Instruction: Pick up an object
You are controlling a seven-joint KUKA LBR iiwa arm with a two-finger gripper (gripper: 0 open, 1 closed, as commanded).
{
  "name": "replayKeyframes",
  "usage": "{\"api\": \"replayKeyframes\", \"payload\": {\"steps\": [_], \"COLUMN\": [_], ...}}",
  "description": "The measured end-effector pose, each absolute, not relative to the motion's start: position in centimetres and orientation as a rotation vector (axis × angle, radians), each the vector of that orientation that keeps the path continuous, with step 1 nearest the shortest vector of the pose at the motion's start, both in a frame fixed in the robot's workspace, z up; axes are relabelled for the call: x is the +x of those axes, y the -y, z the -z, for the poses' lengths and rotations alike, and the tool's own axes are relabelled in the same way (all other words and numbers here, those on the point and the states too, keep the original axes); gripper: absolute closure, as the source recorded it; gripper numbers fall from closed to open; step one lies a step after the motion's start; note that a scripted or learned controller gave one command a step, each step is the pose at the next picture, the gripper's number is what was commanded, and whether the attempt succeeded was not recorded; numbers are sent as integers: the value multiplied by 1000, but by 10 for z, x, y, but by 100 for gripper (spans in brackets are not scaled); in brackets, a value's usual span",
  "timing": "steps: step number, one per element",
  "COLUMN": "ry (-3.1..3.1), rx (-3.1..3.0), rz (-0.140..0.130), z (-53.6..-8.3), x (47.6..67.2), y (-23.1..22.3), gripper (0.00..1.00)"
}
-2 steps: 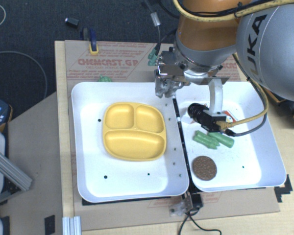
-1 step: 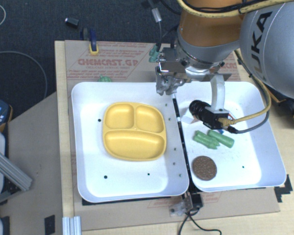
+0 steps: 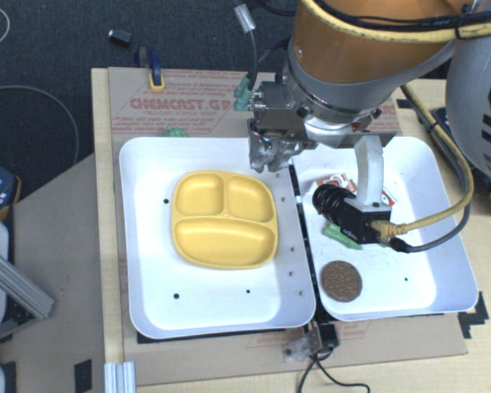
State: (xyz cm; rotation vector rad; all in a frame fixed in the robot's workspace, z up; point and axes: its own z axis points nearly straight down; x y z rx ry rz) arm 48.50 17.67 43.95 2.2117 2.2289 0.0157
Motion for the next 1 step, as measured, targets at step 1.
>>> {"api": "replayKeyframes", "payload": {"steps": [1], "ry": [-2222], "rx": [2217], "rz": [-5], "z": [-445], "x": [487], "y": [-174], "gripper": [100]}}
